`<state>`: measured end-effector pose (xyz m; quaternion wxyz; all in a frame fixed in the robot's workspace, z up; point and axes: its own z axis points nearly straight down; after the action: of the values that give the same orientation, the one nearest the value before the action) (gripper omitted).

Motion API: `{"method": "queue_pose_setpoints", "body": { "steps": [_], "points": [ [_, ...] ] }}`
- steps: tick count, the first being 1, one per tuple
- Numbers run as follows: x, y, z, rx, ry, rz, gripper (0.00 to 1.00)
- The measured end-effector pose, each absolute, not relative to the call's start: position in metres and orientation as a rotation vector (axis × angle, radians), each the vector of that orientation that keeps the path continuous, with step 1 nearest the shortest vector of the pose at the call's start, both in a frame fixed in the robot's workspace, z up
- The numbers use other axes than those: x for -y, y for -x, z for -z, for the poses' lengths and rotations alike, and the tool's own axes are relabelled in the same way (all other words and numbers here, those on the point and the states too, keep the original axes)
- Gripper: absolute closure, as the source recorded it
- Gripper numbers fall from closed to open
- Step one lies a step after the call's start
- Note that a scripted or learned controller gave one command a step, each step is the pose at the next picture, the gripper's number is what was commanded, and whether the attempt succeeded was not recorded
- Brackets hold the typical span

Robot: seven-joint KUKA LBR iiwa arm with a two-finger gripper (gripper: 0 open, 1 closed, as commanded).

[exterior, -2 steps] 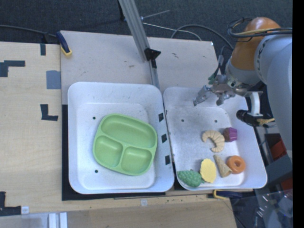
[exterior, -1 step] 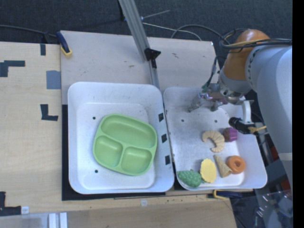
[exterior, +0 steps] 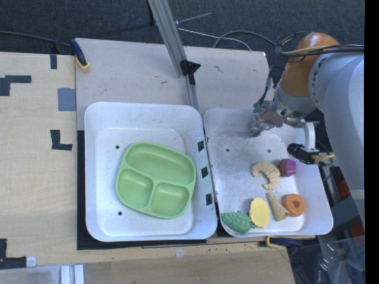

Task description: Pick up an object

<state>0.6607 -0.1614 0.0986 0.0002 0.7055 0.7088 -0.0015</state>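
Below the gripper (exterior: 256,130), in the right bin (exterior: 228,158): tan curved croissant (exterior: 266,174), purple piece (exterior: 288,167) touching it. Finger state: cannot tell. Nearer the bin's front edge: orange doughnut (exterior: 294,205), yellow piece (exterior: 259,212), green broccoli (exterior: 237,221).

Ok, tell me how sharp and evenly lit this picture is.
Camera view: soft, even light and faint shadows; the green plate and croissant read clearly, edges slightly soft; the tool is a dim, blurry patch over the right bin.
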Motion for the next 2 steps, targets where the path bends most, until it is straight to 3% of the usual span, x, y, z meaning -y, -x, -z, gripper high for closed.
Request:
{"method": "queue_pose_setpoints", "body": {
  "steps": [2],
  "points": [
    [0.165,-0.673,-0.218,-2.22,-2.215,-0.005,1.0]
  ]
}}
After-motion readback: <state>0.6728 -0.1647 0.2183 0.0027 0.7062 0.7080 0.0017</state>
